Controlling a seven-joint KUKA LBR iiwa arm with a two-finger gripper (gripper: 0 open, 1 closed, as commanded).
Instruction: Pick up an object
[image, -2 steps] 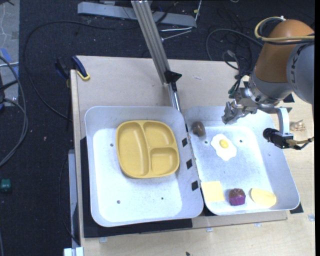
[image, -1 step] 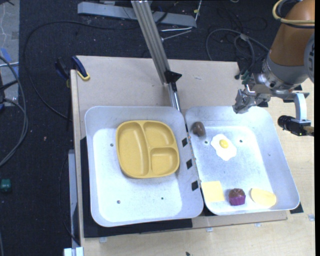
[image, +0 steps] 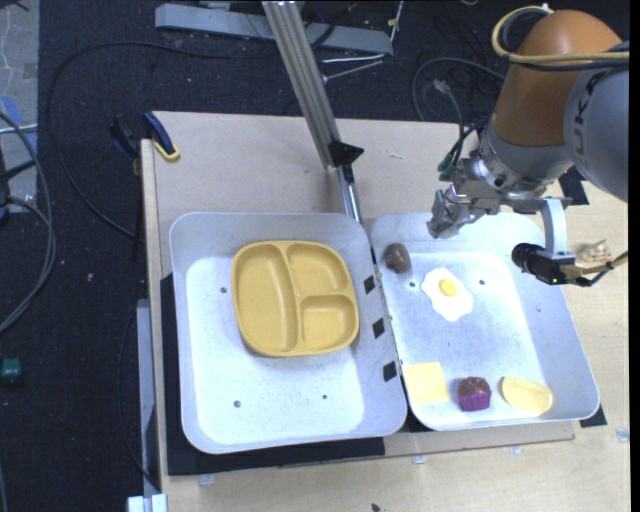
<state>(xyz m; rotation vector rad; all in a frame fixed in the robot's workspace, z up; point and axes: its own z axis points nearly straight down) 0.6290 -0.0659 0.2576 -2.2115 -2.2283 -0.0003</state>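
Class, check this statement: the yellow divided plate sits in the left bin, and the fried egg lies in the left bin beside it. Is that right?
Not quite. The yellow divided plate does sit in the left bin, but the fried egg lies in the right bin, as the camera view shows.

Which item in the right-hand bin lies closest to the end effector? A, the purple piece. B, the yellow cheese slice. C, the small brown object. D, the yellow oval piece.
C: the small brown object sits at the bin's far left corner, just below and left of the end effector, while the cheese slice, purple piece and yellow oval piece line the near edge.
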